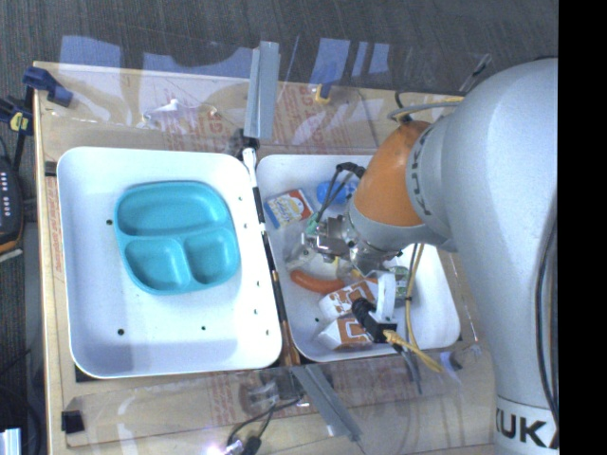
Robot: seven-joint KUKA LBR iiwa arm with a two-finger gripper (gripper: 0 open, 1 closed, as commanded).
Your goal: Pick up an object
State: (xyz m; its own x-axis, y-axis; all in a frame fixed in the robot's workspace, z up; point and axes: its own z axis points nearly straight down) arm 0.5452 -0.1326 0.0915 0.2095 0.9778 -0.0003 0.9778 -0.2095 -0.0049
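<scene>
Floor: we see dark grey ribbed carpet around and above the table (pixel 142 102).
Table: we see a pale wooden top under clear sheeting that reflects blue patches of light, with a grey metal bar (pixel 261 88) standing up from the seam between the bins.
Left bin (pixel 85 339): we see a shallow white tray with rounded corners. In it lies a turquoise plate (pixel 177 234) with three compartments, sitting toward the upper middle of the bin.
Right bin (pixel 438 320): we see a second white tray just beside the first, largely covered by the arm.
Arm (pixel 493 207): we see the grey body coming in from the right, its orange band (pixel 394 192) above the wrist, reaching down over the middle of the right bin.
Pincer (pixel 327 243): we see dark metal parts low over the bin's clutter, but we cannot tell whether it is open or closed, or whether anything is in it.
Sausage (pixel 316 281): we see a slim orange-red piece, shaped like a hot dog, lying just below the pincer in the right bin.
Carton (pixel 349 322): we see a crumpled orange and white package just below the sausage, near the bin's lower edge.
Packet (pixel 289 207): we see a small white packet with blue and red print, lying at the upper left of the right bin, near the divider.
Blue item (pixel 332 193): we see a small blue thing beside the packet, partly hidden by the wrist.
</scene>
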